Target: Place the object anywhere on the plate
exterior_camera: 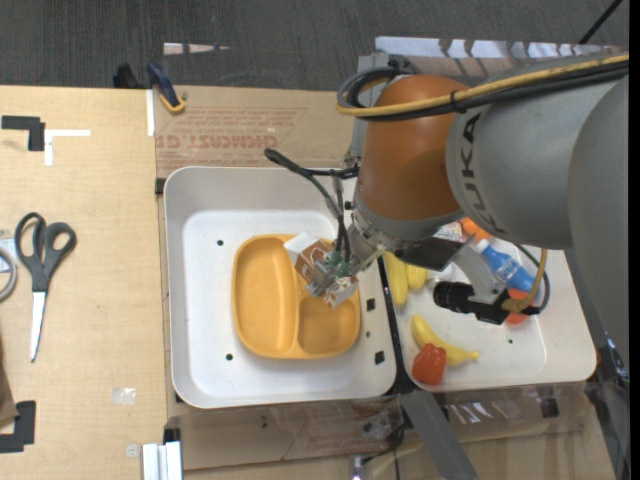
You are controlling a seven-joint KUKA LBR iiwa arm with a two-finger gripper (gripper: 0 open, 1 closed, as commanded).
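Gripper (333, 273) hangs over yellow plate (268, 296), perhaps gripping something small.

We see the yellow two-compartment plate (268, 303) lying flat in the left bin, directly under the gripper (330, 271). The object at the gripper tip is too obscured to identify.

The shallow divided plastic plate (265, 298) was yellow-orange, lying in a white bin (195, 268). The neighbouring white bin (560, 353) held yellow plastic bananas (445, 340), a red plastic pepper (429, 365) and a blue bottle (498, 264). Black-handled scissors (42, 268) lay on the pale wood tabletop (80, 368).
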